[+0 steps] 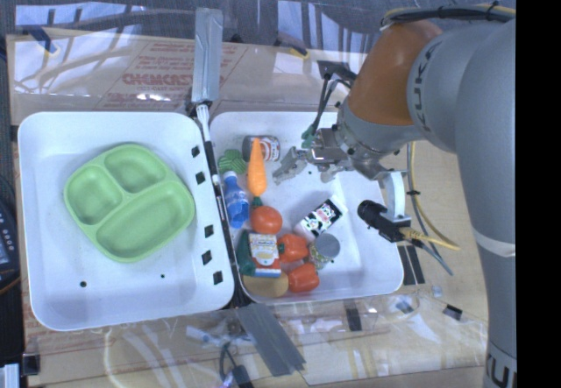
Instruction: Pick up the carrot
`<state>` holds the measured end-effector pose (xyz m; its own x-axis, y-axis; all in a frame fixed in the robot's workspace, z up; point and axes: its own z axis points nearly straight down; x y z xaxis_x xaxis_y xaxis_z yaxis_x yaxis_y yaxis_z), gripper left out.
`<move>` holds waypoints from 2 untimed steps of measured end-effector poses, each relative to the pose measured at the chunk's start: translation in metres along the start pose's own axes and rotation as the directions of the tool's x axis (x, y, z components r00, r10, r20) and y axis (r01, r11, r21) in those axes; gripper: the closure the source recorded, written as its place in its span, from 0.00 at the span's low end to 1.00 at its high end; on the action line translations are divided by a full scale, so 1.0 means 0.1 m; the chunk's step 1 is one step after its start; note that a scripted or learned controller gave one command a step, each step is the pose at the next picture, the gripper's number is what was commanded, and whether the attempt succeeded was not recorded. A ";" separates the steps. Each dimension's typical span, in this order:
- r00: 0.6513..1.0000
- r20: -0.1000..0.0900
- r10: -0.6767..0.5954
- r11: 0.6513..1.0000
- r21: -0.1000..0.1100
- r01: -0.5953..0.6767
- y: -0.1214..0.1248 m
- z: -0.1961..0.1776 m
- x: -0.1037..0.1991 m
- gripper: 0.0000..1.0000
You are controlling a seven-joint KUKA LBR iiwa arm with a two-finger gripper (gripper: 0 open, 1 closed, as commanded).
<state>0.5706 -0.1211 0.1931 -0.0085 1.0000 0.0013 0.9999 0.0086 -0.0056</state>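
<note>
The carrot [256, 167] is a slim orange cone with a green top, lying upright-in-frame near the left wall of the right bin [368, 272]. My gripper [294, 165] hovers just to its right, over the bin's upper middle, with its metal fingers [285, 169] spread and nothing between them. The carrot lies apart from the fingers, untouched.
A green divided plate [129, 200] sits in the left bin [53, 290]. Around the carrot lie a can [266, 148], a blue bottle [235, 201], an orange fruit [266, 220], a red pepper [302, 277], a small black-and-white carton [321, 217] and other play food.
</note>
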 end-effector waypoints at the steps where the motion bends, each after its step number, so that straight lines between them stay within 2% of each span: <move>1: 0.993 0.006 -0.114 0.993 -0.006 0.114 0.02 0.88 0.15 0.00; 2: 0.896 0.020 -0.444 0.896 -0.012 0.445 0.29 0.93 0.07 0.00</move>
<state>0.5985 -0.1137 0.1003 -0.4522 0.8918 -0.0167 0.8918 0.4523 0.0078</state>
